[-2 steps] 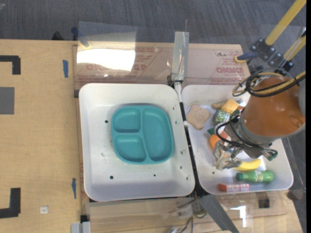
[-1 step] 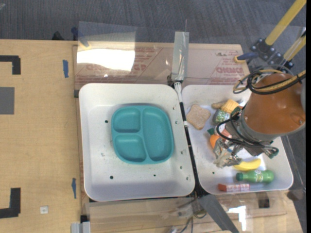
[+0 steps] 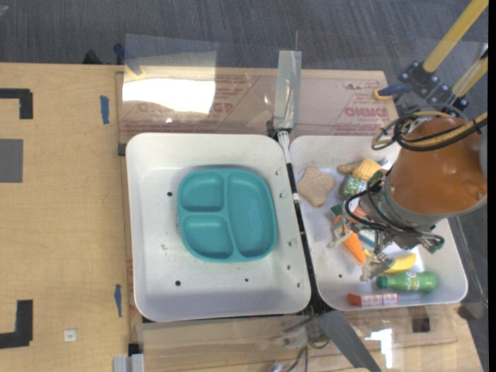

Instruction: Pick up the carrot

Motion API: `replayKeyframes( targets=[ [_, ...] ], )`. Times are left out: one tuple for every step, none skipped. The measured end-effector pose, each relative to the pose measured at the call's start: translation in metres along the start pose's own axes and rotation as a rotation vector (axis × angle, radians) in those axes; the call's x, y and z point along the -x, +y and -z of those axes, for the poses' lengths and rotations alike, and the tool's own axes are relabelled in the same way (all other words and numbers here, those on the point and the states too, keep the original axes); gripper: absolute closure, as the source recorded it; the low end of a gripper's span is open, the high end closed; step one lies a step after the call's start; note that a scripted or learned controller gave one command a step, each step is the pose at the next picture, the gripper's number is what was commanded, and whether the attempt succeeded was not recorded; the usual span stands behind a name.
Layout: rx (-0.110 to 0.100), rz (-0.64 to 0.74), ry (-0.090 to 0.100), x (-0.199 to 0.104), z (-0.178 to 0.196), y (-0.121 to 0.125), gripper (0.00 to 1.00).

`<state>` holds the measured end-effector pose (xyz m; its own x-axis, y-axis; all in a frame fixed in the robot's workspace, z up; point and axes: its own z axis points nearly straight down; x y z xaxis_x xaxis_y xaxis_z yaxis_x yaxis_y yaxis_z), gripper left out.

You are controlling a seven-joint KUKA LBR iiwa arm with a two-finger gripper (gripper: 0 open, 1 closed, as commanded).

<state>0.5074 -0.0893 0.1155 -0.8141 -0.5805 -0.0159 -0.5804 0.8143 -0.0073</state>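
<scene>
The desk [image 3: 54,208] carries two white bins. The left bin [image 3: 147,270] holds a teal divided plate [image 3: 229,214]. The arm [image 3: 434,169] hangs low over the right bin [image 3: 453,277], its hand [image 3: 373,253] among the clutter; whether it is clenched or released cannot be told. The carrot [image 3: 353,246] lies on the bin floor just beside the hand, near a green bottle [image 3: 407,282] and a yellow piece [image 3: 399,266]. The pick looks not yet done: the carrot is not lifted.

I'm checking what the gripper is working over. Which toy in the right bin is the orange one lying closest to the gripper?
The carrot: a slim orange piece just left of the gripper. The green bottle and yellow piece lie right of it.
</scene>
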Motion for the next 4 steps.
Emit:
replayKeyframes(
  targets=[
    [0.003, -0.075, 0.007, -0.011, -0.025, -0.002, 0.00],
    [-0.005, -0.073, -0.007, -0.005, -0.012, -0.003, 1.00],
    [-0.003, -0.068, 0.004, 0.005, 0.140, -0.009, 1.00],
    [0.012, 0.107, 0.012, 0.104, 0.088, 0.177, 1.00]
  ],
)
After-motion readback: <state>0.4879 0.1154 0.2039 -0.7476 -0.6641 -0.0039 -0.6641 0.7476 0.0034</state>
